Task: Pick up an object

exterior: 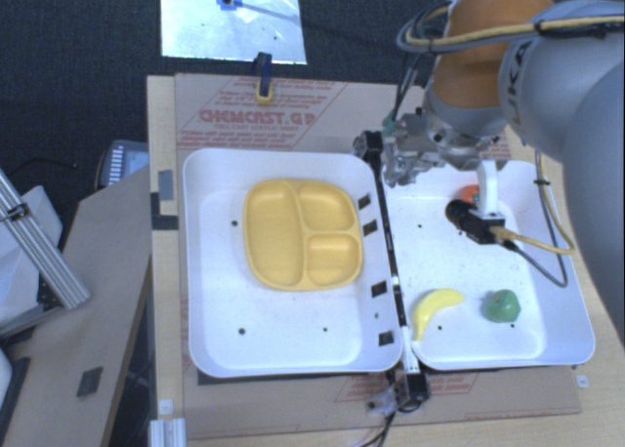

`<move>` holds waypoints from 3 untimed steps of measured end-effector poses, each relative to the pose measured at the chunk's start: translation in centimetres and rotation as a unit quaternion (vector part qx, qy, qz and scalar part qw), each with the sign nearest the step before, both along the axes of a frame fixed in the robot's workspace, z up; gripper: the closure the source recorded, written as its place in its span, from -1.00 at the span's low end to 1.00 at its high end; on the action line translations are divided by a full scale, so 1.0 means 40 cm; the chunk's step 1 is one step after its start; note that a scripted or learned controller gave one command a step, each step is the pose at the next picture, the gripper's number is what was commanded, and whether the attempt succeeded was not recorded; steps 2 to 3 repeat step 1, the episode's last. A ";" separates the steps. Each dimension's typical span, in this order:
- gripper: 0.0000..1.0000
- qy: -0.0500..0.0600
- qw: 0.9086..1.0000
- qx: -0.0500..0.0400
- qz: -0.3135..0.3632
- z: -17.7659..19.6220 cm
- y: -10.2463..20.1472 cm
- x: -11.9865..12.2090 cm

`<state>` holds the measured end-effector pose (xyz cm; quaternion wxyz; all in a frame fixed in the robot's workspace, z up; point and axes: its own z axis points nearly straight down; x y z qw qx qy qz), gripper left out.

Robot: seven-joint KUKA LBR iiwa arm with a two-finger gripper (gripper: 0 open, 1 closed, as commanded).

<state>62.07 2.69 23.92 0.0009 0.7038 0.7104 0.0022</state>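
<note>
Starting at the left, the left-hand shallow white plastic bin (210, 338) carries one thing, a yellow three-compartment plastic plate (301, 233), lying flat and a little skewed near the middle, looking too broad for a two-finger grab. Both bins sit on a brown printed cardboard sheet (259, 115), probably there to protect the bench. Across the divider now, and here is the gripper (398, 174), low over the far left corner of the right-hand shallow white plastic bin (547, 343), close to the wall. Whether it is parted or closed I cannot tell, as the wrist hardware crowds it, and nothing can be seen in its grasp. The likely targets lie well apart from it: a small yellow toy banana (435, 308) near the front left of that bin, and further right a small rounded green toy fruit (502, 305). There is also a small orange object (470, 193) by the middle, mostly hidden, its shape unreadable. At the far right, the grey and orange arm (566, 74) covers the bin's back corner and runs out of frame.
</note>
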 end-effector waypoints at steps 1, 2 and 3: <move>1.00 0.001 1.000 0.000 0.000 -0.032 0.129 0.046; 1.00 0.001 1.000 0.000 0.000 -0.032 0.129 0.046; 1.00 0.001 1.000 0.000 0.000 -0.032 0.129 0.046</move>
